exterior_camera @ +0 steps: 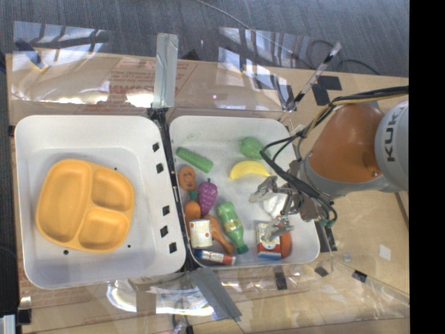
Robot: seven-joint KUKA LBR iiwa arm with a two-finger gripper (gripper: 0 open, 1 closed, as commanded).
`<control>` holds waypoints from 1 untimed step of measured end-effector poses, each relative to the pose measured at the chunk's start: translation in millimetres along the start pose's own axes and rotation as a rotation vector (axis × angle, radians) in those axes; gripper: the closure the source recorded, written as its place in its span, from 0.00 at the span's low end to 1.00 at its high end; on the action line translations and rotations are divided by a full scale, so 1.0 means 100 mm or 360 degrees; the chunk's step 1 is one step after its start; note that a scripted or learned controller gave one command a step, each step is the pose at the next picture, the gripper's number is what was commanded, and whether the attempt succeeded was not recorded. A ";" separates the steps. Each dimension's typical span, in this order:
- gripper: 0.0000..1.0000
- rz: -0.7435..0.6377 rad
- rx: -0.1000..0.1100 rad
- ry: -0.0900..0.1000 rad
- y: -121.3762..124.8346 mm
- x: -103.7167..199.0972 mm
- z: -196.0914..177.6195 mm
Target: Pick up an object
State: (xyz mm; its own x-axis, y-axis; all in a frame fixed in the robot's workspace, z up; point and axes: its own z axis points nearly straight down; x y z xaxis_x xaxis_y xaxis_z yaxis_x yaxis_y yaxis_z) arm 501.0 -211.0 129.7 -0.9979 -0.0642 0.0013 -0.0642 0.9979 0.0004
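The tray (pixel 85 204) lies in the left bin (pixel 42 134); in the right bin (pixel 215 127), the banana (pixel 248 170) lies right of the bottle (pixel 232 227) (farther back too).

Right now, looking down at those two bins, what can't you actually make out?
- Gripper, camera view: its fingers blur into the white bin, so their state is unreadable.
- Red-and-white carton: print too small to read, partly under the gripper.
- Small can: label too small to read.

arm (pixel 354 148): reaches in from the right, wrist bent leftward
gripper (pixel 275 204): low at the near right, fingers spread apart
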 end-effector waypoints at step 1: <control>0.00 0.0307 0.0001 -0.0008 -0.01 -0.76 -0.22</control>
State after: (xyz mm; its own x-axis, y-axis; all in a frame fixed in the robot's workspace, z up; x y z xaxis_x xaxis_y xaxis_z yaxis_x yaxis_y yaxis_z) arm 576.5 -206.7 151.1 -0.9917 0.1283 -0.0039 0.1283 0.9917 -0.0001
